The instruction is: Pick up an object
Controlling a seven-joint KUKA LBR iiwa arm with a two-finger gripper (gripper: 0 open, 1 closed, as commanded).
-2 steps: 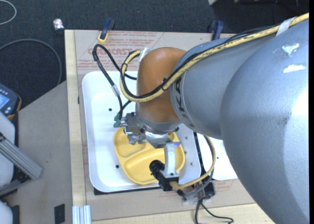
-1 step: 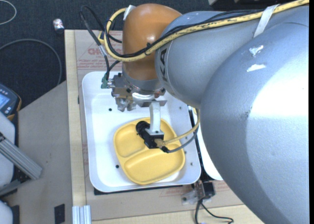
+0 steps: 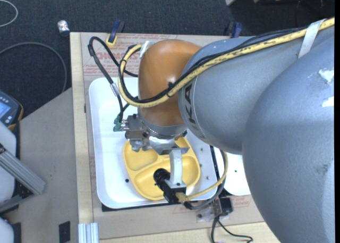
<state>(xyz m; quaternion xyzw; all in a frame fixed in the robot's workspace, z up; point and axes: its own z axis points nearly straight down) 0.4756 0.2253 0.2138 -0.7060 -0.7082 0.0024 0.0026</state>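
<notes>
Jaws hang under the orange band (image 3: 159, 77) of the arm (image 3: 255, 103), low over the bin nearer the desk's left edge, and I cannot tell whether they are open or closed: the wrist and a tangle of cable (image 3: 125, 95) cover most of them, and a pale upright piece with a black part below it blurs into the object beneath. That object, the likeliest thing to pick, is a yellow divided dish (image 3: 139, 170) lying flat in the left bin (image 3: 101, 130), in the half of the bin toward the desk's near edge, with the tool directly above its right-hand part and seemingly touching or just short of it. Nothing shows the dish lifted or clamped, so I would judge the grasp as not yet secured. The main risk is the dish's shape: it is wide, shallow and smooth, so a pinch on a rim or divider could slip, or raise one side and let it tip back into the bin. A descent pressing onto a flat compartment floor would close on nothing. The loose cable by the wrist could also snag the bin wall. A sliver of the right bin (image 3: 236, 181) shows under the arm, toward the desk (image 3: 79, 130)'s near edge.
</notes>
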